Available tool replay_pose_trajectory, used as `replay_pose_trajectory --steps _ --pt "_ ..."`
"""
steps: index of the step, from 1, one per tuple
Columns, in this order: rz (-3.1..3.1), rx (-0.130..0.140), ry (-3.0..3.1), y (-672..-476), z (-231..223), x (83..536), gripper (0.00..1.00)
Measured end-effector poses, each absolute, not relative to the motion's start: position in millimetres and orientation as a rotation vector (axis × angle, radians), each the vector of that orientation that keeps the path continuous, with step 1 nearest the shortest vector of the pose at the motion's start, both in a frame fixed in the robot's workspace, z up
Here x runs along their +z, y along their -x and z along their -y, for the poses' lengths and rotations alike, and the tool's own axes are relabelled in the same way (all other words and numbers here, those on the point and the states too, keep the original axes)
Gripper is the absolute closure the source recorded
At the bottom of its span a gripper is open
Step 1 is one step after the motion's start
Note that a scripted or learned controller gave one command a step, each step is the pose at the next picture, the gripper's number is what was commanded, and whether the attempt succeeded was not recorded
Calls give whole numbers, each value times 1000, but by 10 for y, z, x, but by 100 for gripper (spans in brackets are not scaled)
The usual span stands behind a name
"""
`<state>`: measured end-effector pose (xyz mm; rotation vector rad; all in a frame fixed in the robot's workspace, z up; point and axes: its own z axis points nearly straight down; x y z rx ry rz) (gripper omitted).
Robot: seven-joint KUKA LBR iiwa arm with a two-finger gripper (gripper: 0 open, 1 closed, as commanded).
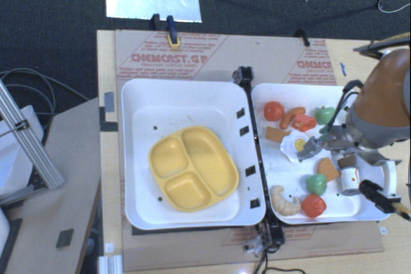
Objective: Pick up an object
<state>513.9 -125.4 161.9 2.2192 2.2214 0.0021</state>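
- Fried-egg toy (293, 145) lies in the right bin (270, 183), right of frame centre.
- Claw (311, 147) is low over the egg's right edge; contact unclear.
- Claw opening: cannot tell.

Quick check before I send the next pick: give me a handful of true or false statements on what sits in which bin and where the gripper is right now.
1. The yellow three-compartment plastic tray lies in the left white bin. True.
2. The gripper is over the left bin. False: it is over the right white bin, at the white and yellow fried-egg toy.
3. A round red tomato toy sits near the right bin's far left corner. True.
4. The pale curled shrimp toy rests in a compartment of the yellow tray. False: it lies in the right bin, near its front edge.
5. The tray compartments hold toy food. False: they hold nothing.
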Motion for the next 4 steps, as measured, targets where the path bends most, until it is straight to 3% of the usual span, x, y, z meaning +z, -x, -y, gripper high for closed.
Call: replay_pose_trajectory --steps 1,2,3,4 --pt "-2219 13 -2215 -5079 1658 862 0" --pt "-2207 15 -2201 -5112 1681 1029 100" --pt "-2208 13 -2202 -5106 1679 1014 0" --pt "-2204 14 -2198 -5118 1692 1130 100"
